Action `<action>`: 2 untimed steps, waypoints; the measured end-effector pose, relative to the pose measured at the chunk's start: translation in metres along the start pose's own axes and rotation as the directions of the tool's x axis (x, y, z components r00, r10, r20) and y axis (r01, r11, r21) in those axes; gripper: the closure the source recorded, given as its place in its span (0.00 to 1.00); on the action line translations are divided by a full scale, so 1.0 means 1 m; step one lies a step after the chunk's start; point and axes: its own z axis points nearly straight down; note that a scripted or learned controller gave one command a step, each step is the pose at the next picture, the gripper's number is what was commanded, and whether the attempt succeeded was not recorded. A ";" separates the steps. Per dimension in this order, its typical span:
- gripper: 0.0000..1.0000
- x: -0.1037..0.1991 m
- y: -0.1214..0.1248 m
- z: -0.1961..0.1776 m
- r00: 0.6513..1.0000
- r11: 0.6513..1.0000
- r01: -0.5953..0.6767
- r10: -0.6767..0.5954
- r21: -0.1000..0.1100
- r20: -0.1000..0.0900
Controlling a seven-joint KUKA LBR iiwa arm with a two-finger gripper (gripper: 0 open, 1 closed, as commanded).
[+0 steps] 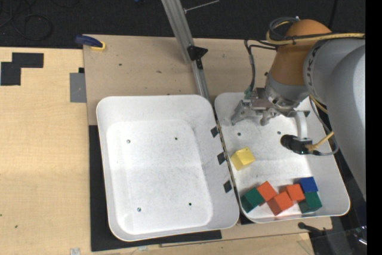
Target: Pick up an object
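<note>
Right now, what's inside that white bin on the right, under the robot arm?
The right bin holds a yellow block alone near its left wall, and a cluster of orange, green and blue blocks at the near edge. The arm covers the bin's far right part.

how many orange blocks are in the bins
3, all in the right white bin near its front edge: one orange block beside a green block, one just in front of it, and one next to the blue block. Others may be hidden.

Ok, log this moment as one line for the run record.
end effector: over right bin, far end | holding: nothing seen | yellow block: apart, loose in bin | other blocks: clustered at near edge
</note>
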 end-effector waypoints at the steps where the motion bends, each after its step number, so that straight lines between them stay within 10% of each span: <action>1: 1.00 -0.001 0.001 -0.014 1.000 1.000 -0.005 0.005 -0.005 0.000; 2: 1.00 -0.010 -0.001 -0.066 1.000 1.000 0.001 -0.001 -0.012 0.002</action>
